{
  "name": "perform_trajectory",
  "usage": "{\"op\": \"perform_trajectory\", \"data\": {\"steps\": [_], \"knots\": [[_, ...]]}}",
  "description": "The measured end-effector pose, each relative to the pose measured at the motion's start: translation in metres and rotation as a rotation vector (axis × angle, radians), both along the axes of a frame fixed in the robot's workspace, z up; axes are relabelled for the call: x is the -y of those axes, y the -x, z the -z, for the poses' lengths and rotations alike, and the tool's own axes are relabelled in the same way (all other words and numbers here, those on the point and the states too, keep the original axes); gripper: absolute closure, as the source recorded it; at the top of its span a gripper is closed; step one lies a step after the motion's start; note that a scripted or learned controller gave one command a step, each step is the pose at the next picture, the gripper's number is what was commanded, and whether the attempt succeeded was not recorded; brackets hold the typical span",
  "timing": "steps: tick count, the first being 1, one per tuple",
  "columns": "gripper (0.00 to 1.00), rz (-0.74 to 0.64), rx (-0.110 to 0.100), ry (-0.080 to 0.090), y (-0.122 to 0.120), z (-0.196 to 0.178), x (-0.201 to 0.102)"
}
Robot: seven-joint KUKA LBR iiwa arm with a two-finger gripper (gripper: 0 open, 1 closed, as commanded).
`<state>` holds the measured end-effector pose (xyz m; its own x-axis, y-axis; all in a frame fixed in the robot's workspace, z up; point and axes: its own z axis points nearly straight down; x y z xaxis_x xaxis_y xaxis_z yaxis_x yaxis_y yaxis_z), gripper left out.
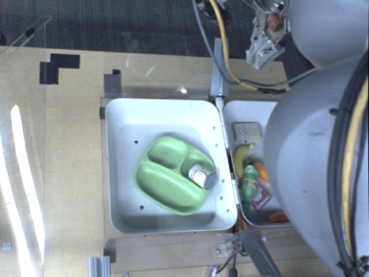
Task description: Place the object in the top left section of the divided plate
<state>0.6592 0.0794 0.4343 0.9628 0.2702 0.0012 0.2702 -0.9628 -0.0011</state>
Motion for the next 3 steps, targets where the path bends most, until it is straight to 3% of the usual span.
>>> {"op": "perform_trajectory", "data": {"steps": [1,2,3], "knots": [[1.0,0.039,0.001,0.003,-0.001,-0.001,0.061],[1.0,-0.092,0.0,0.003,0.009,0.0,0.149],[1.0,-0.175,0.0,0.003,0.006,0.023,0.251]]}}
